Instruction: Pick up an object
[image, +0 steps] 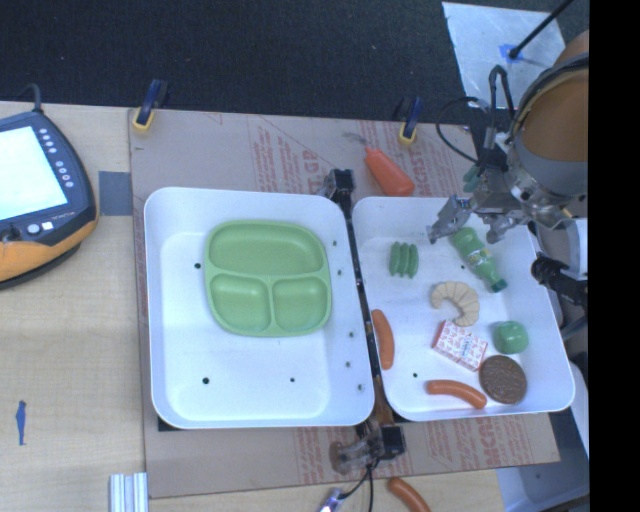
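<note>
Two shallow white bins sit side by side on the bench. The left bin (180, 390) carries one thing: a single green plate (268, 277) with three compartments, lying flat toward the bin's upper middle.

The right bin (560, 395) holds the pickable clutter, seven pieces by my count. One green bottle (478, 257) lies tilted near the upper right. One ribbed green pod (403, 260) rests left of it, well apart. One pale croissant (456, 299) sits near the middle. Below it lies one red-and-white packet (460, 345), just beside one brown round cookie (502, 379), with one small green block (510, 337) right above the cookie. One orange sausage (455, 393) lies along the bottom edge.

A second sausage (382, 338) rests on the seam between the two bins. Outside the bins, one orange carrot (388, 172) lies on the cardboard above the right bin, and a third sausage-like piece (408, 493) pokes out at the bottom of the bench. One tablet-like pendant (35, 195) sits at the far left.

The arm comes in from the right, and the gripper (470, 215) hangs over the upper part of the right bin, right above the bottle's upper end. Its two fingers look spread apart, with nothing clamped between them.
</note>
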